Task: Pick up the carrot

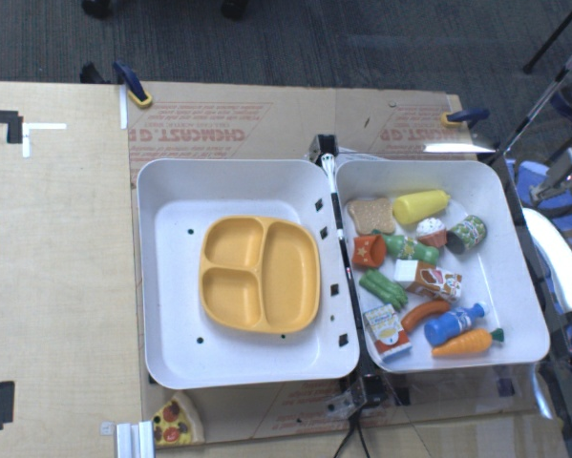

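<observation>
Arm [557, 248]: pale grey-white shell — smooth, rounded, glossy.
Cables, screws, markings: too small and cropped to tell.

A pale wooden worktop [56, 256] fills the view's left and lower part, with a brown cardboard sheet [266, 127] lying on it. Beyond the cardboard's far edge stretches dark grey carpeted floor [362, 27], where black chair castors [96, 3] stand. Blue-and-yellow clamps [133, 84] grip the cardboard's far corners.

Bright toys sat in white bins.
The carrot [464, 343] was orange with a green tip, the divided plate [261, 274] yellow.
</observation>
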Robot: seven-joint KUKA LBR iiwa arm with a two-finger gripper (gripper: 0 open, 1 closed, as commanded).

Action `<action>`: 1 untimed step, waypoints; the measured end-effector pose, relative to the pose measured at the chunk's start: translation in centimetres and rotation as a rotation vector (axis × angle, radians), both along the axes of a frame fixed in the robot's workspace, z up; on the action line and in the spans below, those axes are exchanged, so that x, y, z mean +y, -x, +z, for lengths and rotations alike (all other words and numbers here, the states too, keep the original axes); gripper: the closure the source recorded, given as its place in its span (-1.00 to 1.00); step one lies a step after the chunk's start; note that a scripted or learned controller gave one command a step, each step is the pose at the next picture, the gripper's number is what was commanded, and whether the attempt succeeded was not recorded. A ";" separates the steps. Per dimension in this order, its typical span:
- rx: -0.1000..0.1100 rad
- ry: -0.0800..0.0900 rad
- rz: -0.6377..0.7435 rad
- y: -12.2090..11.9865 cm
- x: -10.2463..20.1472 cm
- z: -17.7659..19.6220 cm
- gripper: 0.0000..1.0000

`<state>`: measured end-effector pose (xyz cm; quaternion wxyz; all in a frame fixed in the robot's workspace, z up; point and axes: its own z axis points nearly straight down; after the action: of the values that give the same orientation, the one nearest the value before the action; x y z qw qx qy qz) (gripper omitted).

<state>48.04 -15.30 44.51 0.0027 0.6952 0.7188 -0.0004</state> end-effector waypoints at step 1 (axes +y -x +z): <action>0.001 0.001 0.104 0.1 -7.0 5.1 -1.00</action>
<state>47.97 -22.31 49.64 0.0026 0.6569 0.7540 -0.0008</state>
